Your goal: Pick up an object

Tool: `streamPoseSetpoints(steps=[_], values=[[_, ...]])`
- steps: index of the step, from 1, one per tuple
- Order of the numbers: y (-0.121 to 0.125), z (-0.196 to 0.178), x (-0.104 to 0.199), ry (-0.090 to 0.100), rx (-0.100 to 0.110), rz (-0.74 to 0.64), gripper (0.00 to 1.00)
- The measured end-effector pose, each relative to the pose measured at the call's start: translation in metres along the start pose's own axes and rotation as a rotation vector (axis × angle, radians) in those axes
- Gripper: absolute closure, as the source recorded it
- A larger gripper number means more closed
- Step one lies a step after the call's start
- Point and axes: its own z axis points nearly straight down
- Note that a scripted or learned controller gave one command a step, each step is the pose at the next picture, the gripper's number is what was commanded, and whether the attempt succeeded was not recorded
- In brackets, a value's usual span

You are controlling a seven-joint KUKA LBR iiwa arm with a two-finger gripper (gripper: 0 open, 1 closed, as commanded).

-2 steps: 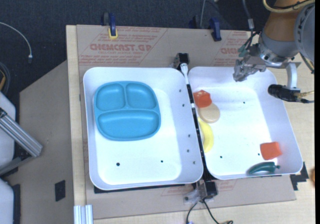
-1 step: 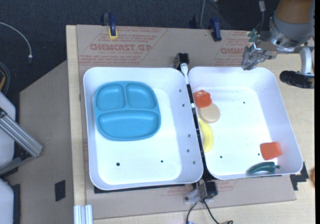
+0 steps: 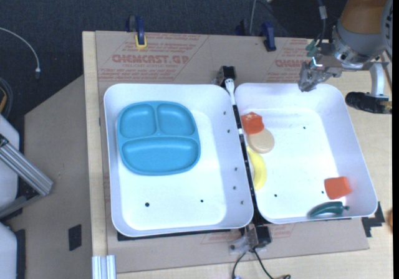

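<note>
The pincer (image 3: 308, 83) hangs over the right bin's (image 3: 356, 147) far rim, holding nothing; whether it is spread cannot be told. Descending here risks striking the rim.

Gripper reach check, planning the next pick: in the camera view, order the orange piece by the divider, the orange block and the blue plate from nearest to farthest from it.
From the gripper:
1. Orange piece, right bin's left edge.
2. Orange block, right bin's near right corner.
3. Blue plate, left bin.
</note>
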Motion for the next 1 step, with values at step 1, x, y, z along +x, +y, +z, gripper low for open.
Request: streamPoseSetpoints(steps=[1], values=[[-0.0207,-0.0034,0.0545,0.003,0.001,-0.004,1.00]])
